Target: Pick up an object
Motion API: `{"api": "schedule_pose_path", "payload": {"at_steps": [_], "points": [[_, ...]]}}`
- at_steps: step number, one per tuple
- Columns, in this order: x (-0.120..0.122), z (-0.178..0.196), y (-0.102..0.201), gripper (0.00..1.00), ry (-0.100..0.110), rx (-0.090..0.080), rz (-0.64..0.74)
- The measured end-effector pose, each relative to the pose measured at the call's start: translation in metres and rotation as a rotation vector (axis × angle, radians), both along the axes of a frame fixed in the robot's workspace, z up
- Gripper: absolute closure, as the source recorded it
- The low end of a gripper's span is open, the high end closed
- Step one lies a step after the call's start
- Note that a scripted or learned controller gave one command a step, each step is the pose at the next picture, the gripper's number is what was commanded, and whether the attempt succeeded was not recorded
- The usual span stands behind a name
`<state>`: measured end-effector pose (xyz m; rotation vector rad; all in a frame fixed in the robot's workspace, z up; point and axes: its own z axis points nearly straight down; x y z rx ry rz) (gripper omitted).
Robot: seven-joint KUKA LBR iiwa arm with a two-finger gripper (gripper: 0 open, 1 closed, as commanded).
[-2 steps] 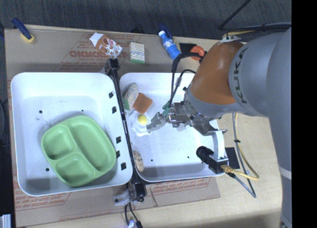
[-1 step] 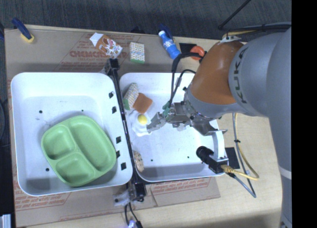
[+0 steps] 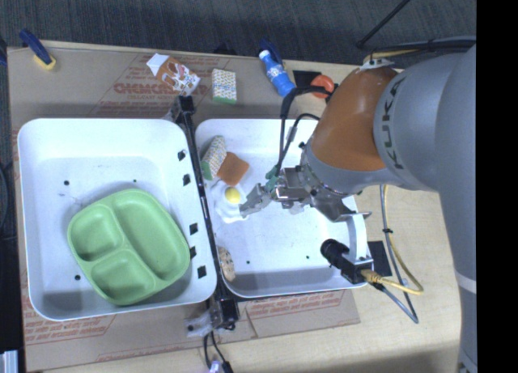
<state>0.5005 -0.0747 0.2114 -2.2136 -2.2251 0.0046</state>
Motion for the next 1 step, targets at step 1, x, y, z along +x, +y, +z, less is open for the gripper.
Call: {"api": "schedule_pose_path", "payload": {"at_steps": [1], "points": [[0.0,0.0,0.0,0.0,0.0,0.0,0.0]]}}
